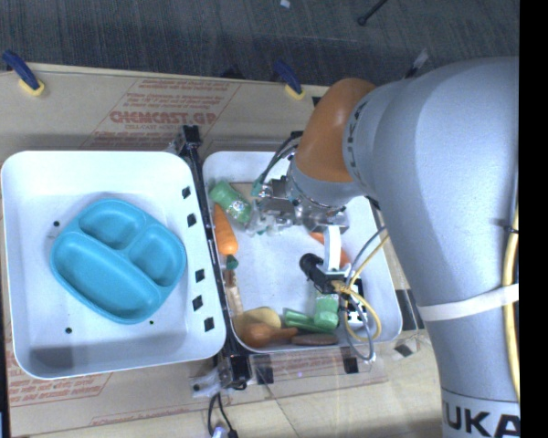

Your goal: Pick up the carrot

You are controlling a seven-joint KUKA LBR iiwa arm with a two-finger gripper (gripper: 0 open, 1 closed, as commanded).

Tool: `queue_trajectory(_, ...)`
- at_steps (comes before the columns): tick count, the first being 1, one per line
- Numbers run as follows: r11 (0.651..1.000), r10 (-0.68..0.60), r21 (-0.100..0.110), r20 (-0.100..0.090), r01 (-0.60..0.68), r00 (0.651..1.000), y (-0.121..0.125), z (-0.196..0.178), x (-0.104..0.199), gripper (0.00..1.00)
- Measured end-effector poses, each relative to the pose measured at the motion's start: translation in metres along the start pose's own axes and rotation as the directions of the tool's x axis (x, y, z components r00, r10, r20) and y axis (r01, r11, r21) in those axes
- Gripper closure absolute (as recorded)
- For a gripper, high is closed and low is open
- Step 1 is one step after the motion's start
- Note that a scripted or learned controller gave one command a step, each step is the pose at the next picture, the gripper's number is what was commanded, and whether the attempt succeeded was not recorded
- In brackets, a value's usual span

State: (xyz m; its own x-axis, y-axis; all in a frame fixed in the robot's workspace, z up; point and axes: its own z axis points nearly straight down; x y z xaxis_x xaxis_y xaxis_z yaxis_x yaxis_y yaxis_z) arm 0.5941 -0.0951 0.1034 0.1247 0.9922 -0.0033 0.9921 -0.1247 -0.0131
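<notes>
Two white bins sit side by side on the brown board of the bench, and nearly all the clutter is in the right bin point(256, 167). Nearest the front edge of that bin lies a tan, rounded piece point(258, 321) with a brownish stick-shaped thing point(297, 338) beside it, and a green blocky toy point(315, 316) just to their right. A little farther back, a black fitting with yellow and white cables point(365, 290) hangs over the right side of the bin.

The carrot point(226, 231) lies farther in again, an orange piece stretched along the bin's left wall, close to the black divider between the two bins. Nothing is touching it. Just beyond its far end sits a green leafy-looking object point(228, 197).

The gripper point(276, 210) hangs over the bin's far half, just to the right of that green object and apart from the carrot. Whether it is released or clenched I cannot tell; the metal parts blur together there. Above it is the orange band, and the big grey arm point(438, 208) fills the right side.

Over in the left bin point(36, 181) rests a blue divided plate point(117, 258) with three compartments. Blue clamps point(23, 71) grip the board's far edge.
</notes>
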Motion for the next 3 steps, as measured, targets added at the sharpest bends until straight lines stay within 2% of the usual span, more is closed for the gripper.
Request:
queue_trajectory(1,0.959,0.283,-0.005,-0.005,-0.283,0.959,-0.045,-0.089,0.054,1.00)
queue_trajectory(2,0.735,0.679,0.007,-0.003,-0.678,0.735,-0.089,-0.095,0.115,1.00)
queue_trajectory(3,0.915,0.404,0.000,-0.003,-0.404,0.915,-0.127,-0.090,0.042,1.00)
